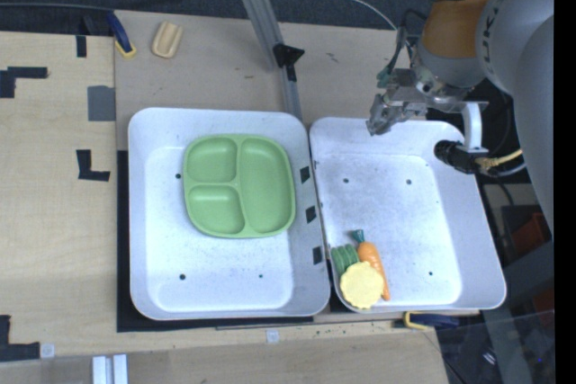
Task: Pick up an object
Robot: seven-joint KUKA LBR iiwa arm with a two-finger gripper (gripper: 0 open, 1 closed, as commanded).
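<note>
**Toys wait in the near corner while the pincer hangs over the far rim**

Nearest the camera, in the near-left corner of the right bin [423, 193], lies a small cluster: a yellow disc [362, 285], touching an orange carrot [373, 262] with a green piece [345, 257] just beside it. These look like the only loose things fit for picking. The left bin [153, 220] holds a green plate [239, 185], divided into three compartments.

The pincer [385, 116] hangs at the far-left corner of the right bin, well apart from the cluster. Nothing shows between its tips, and it touches no object. Whether it is spread or closed cannot be told from this angle.

The step in hand appears to be the approach, with no grasp begun. The next move calls for travel toward the near edge of the bin, then a descent over one toy. The pieces sit tight together and close to the bin wall, which may make a clean grip hard.
</note>
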